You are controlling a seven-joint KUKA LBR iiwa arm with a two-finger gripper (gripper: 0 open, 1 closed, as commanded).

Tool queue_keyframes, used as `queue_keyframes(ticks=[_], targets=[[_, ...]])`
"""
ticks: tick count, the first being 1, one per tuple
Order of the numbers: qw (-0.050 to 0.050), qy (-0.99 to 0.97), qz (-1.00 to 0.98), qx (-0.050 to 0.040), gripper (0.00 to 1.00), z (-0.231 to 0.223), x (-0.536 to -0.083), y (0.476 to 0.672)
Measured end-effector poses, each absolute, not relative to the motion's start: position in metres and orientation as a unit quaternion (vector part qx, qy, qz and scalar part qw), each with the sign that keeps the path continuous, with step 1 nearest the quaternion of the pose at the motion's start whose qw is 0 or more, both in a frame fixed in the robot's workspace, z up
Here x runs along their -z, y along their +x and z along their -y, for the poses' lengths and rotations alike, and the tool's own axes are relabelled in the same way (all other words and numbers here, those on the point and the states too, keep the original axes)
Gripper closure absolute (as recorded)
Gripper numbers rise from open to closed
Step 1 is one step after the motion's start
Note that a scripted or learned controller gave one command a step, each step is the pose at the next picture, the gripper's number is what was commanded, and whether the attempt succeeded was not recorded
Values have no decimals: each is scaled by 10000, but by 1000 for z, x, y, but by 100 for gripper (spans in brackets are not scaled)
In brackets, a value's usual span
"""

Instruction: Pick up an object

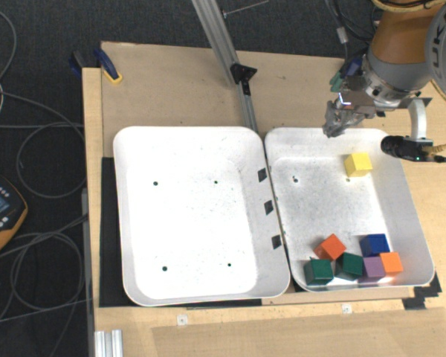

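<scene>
The gripper (337,125) hangs over the right bin's (409,199) far rim. A yellow cube (357,163) lies just near of it; six more blocks (353,261) crowd the near edge.

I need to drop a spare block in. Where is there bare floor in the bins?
The left bin is bare throughout. The right bin has room between the yellow block and the crowded block cluster along its near edge.

place: robotics lab | evidence: loose cables (30,136) on dark carpet, plywood bench (171,80), white bins (186,214)
</scene>
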State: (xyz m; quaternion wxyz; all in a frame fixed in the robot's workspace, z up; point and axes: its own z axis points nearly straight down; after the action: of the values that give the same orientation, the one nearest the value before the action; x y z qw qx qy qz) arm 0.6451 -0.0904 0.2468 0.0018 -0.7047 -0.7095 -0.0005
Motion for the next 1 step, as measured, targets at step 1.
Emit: queue_keyframes(ticks=[1], targets=[[15, -7044, 7098, 9, 100, 33, -256, 637]])
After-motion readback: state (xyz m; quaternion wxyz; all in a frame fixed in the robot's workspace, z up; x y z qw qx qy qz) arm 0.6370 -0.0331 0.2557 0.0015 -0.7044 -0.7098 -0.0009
